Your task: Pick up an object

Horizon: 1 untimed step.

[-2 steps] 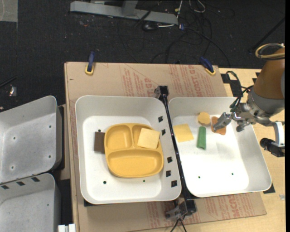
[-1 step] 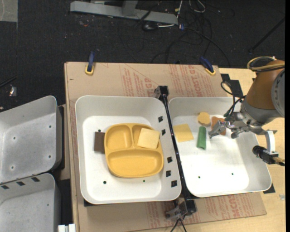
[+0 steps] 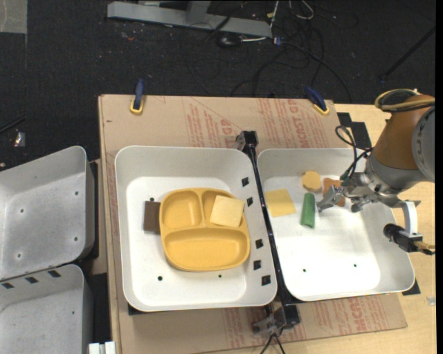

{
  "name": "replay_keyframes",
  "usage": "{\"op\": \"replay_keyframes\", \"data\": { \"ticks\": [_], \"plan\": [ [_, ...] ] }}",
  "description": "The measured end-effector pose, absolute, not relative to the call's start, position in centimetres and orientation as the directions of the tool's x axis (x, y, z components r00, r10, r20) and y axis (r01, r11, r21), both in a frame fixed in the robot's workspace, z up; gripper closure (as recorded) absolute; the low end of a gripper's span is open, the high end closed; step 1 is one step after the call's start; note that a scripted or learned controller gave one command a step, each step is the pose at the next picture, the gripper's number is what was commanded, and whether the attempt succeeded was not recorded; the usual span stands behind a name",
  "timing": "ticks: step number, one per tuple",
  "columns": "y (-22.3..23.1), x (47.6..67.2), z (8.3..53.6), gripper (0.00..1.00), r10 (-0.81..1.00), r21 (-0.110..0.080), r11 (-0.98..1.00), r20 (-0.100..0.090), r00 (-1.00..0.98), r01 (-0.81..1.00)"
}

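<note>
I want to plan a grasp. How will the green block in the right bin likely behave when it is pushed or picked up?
The green block looks stiff and narrow, lying flat, so it should probably slide or pivot, not roll. Its small size suggests it is light. The yellow square lies close beside it, so a sideways push may disturb that.

A brown cardboard sheet [image 3: 208,117] with red print covers the bench. Beyond its far edge lies dark speckled floor [image 3: 62,48], where black cables [image 3: 291,41] trail near a grey metal bar [image 3: 187,17]. Left of the cardboard sit two white perforated panels [image 3: 41,200].
</note>
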State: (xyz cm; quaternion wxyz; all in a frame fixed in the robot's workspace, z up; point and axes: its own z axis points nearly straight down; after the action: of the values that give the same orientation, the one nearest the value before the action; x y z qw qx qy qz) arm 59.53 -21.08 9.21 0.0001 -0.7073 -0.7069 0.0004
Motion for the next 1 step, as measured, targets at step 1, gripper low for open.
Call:
{"op": "replay_keyframes", "data": {
  "ticks": [1],
  "plan": [
    [-21.07,59.61,10.29,1.0,1.0,0.002,0.001,-0.002,-0.001,1.0]
  ]
}}
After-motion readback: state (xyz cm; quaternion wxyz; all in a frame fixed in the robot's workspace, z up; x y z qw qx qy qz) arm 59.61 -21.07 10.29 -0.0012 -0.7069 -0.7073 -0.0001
